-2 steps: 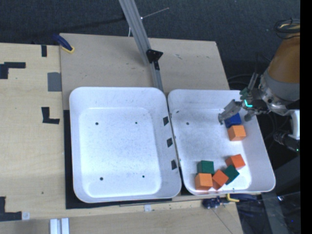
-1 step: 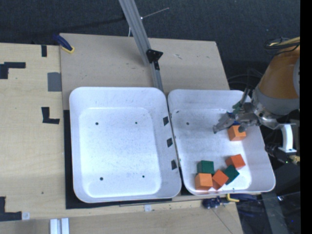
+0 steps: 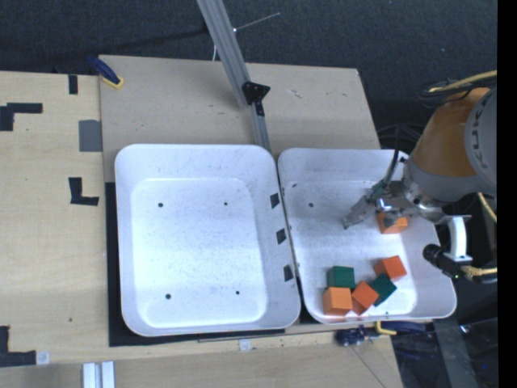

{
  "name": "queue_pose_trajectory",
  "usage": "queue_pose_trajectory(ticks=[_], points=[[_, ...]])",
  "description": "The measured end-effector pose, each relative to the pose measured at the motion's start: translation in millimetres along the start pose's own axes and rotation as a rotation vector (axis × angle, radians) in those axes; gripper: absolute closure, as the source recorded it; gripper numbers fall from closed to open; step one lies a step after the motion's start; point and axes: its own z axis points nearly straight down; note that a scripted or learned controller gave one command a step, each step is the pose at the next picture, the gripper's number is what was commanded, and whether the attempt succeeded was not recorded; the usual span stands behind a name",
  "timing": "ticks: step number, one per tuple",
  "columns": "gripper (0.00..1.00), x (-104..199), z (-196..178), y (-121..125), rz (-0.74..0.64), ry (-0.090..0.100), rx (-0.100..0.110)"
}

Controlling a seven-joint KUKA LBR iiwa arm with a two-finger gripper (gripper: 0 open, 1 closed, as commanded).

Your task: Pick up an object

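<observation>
Gripper low in the right bin, beside an orange block: the grasp step, not yet a lift.

Along the near edge of the right bin [image 3: 300, 241] sits a cluster: orange cubes [image 3: 338, 299], green blocks [image 3: 341, 276]. Farther back, by the right wall, an orange block [image 3: 393, 224] lies touching the gripper [image 3: 373, 210], just to its right. Whether its fingers are spread or pinching it I cannot tell. Next, I judge, a firm closure, then a straight rise.
</observation>
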Motion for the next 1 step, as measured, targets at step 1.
queue_pose_trajectory(ticks=[1], points=[[0.00,0.6,51.8,-0.5,0.000,-0.001,-0.003]])
